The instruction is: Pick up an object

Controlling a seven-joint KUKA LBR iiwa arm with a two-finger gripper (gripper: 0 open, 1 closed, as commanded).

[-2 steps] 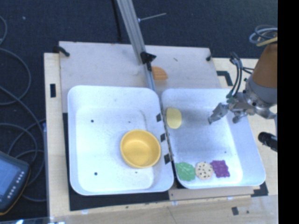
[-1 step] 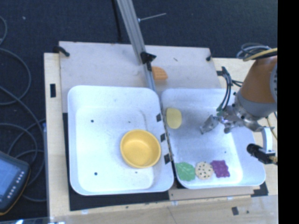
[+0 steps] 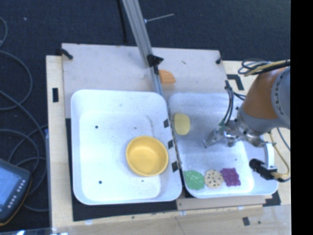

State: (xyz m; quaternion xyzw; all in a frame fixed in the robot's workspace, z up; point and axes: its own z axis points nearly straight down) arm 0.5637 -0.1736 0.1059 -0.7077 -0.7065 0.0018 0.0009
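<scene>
So from my end we look to be at the approach step; the gripper (image 3: 211, 140) sits low over the middle of the right bin (image 3: 195, 104) with nothing visibly between its tips, and honestly I cannot tell whether the pincer is released or clenched, it's too small and blurry from up here. Nothing picked yet as far as I can judge.

Candidates in the right bin: a pale yellow piece (image 3: 182, 124) off to the left of the gripper, toward the far side; then a row along the near edge, a green thing (image 3: 194, 179), a spotted cookie (image 3: 212, 178) and a purple piece (image 3: 230, 176), all just beside each other. The left bin (image 3: 88, 131) has a yellow bowl (image 3: 146, 155) sitting upright toward its near right part.

Next move, I reckon: pick one target, centre over it and come straight down; the near-edge row is crowded, so the pale yellow piece looks the easier grab.
</scene>
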